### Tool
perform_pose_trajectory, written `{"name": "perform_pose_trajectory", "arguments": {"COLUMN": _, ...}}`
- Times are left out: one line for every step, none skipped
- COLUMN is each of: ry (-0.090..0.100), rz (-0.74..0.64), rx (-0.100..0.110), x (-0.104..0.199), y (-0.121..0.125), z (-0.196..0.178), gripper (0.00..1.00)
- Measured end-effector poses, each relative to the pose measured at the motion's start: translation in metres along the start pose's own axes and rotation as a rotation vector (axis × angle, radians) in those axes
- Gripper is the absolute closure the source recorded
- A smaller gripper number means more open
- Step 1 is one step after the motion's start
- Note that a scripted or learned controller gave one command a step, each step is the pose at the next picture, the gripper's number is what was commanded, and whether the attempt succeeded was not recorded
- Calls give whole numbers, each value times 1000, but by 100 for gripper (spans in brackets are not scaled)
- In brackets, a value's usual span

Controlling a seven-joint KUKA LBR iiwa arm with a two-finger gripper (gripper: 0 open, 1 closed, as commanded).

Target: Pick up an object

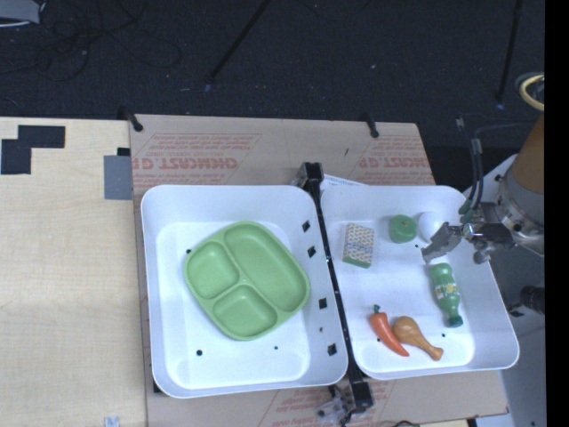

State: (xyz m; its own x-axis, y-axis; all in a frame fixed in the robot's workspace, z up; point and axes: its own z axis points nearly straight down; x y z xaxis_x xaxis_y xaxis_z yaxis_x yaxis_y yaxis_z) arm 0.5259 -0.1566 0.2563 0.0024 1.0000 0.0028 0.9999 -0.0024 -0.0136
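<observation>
Reaching in from the right, the arm (524,185) hangs its hand (462,238) over the top right part of the right bin (498,345), and that looks like a good spot, because most of the small things are close by. A green bottle (445,294) lies just below the hand, with its cap pointing down toward the near edge. A round green thing (403,229) sits to the left of the hand, and a small white thing (429,224) is between them, near the hand. A little patterned block (358,245) lies farther left. Down near the front edge, an orange carrot (388,333) and a brown drumstick (416,336) lie side by side, almost touching. The left bin (169,345) has a green plate (245,279) with three parts in it. The hand's fingers look spread apart, and nothing is between them, so it holds nothing yet. I think the bottle is the easiest thing to grab next, since it is closest, but it is round and may roll away.
</observation>
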Motion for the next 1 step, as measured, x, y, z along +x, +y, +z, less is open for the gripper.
{"name": "perform_pose_trajectory", "arguments": {"ry": -2, "rz": -2, "rx": -10, "x": 0, "y": 2, "z": -6, "gripper": 0}}
